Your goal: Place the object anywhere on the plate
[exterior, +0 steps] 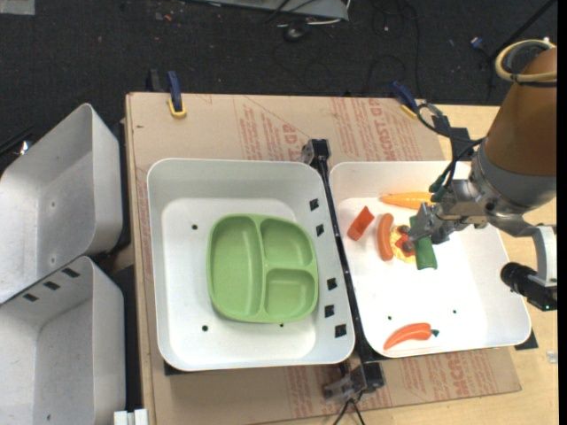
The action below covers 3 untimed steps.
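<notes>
The grey two-finger gripper [423, 237] hangs over small toy foods mid right white bin [496, 330]; its finger state cannot be told. The green divided plastic plate [262, 268] sits centred in the left white bin [168, 237].

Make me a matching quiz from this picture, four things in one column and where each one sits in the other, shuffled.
Things:
1. green plate
2. red pepper
3. orange carrot
4. tool

Places:
A. near front edge of right bin
B. over the pile in the right bin
C. left bin
D. far part of right bin

Pairs: 1-C, 2-A, 3-D, 4-B
</notes>
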{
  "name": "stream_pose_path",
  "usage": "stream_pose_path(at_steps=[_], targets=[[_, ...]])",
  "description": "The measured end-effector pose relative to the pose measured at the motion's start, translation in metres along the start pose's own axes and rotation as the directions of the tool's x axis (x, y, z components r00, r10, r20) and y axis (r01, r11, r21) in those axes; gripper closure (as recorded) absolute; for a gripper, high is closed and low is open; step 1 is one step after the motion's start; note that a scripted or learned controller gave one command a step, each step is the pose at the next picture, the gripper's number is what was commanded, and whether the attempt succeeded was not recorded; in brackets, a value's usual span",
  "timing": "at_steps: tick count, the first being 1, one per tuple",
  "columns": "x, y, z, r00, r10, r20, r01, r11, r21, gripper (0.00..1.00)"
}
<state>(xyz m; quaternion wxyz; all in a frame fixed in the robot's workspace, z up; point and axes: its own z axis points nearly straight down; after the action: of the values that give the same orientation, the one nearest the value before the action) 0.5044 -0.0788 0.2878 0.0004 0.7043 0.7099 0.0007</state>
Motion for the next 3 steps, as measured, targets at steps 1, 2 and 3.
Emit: stream_pose_path(at_steps=[1, 2, 3], targets=[[0.052, 0.019, 0.021, 1.0, 0.001, 0.0, -0.001, 1.0, 0.004, 1.0], [0.091, 0.045, 0.041, 1.0, 0.001, 0.0, -0.001, 1.0, 0.002, 1.0], [0.144, 0.078, 0.053, 1.0, 0.0, 0.0, 0.0, 1.0, -0.001, 1.0]])
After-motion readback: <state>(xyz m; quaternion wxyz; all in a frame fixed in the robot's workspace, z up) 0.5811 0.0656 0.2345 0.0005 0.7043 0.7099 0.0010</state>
